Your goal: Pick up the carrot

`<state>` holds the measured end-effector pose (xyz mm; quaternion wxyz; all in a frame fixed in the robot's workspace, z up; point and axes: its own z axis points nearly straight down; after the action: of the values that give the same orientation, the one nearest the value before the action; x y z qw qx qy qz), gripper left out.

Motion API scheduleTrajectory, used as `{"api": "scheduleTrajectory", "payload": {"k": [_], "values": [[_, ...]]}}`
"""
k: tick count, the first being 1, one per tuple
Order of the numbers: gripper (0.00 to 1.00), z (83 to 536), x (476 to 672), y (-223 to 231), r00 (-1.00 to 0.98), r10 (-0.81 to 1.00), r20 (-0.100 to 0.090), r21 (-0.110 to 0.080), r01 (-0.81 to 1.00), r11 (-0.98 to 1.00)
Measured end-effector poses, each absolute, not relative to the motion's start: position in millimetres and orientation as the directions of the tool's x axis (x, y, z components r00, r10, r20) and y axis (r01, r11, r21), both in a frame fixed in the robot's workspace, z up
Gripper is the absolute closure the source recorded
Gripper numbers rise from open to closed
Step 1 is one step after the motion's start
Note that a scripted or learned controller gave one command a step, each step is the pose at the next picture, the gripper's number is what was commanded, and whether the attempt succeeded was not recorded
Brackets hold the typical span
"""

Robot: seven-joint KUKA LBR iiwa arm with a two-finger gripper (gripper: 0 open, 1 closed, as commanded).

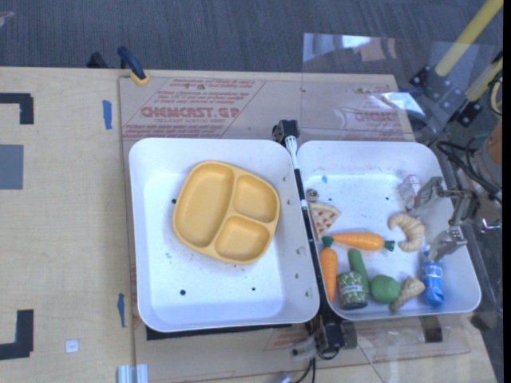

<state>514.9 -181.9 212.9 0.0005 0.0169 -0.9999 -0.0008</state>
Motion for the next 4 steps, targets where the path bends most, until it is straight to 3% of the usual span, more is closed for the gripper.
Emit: {"api": "scheduleTrajectory", "payload": {"k": [1, 2, 3, 4], "values": [[0.0, 337, 506.7, -125, -0.996, 0.085, -0.021, 0.0, 0.085, 0.996], [0.0, 349, 490.0, -64, -1.0, -0.024, -0.009, 0.001, -0.024, 1.0], [0.0, 212, 483.4, -43, -0.984, -0.179, 0.007, 0.004, -0.179, 0.984], [0.0, 100, 509.9, -90, -0.991, -0.135, -0.008, -0.002, -0.135, 0.991]]}}
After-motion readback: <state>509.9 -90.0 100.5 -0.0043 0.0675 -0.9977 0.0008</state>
